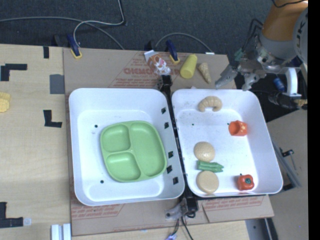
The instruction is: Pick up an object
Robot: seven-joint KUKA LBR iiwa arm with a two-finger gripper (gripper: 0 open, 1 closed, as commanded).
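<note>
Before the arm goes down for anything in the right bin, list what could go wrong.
1. The green bean lies squeezed between two beige rounds; a grab there may catch or nudge a neighbour.
2. The red piece sits near the bin wall at the corner, so the jaws could strike the rim.
3. The gripper hangs outside the bin's far edge, with open jaws; it must clear that rim on the way in.

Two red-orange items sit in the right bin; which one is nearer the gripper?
The upper red-orange item, by the bin's right wall, mid-height; the other lies in the bottom corner, farther from the gripper.
</note>
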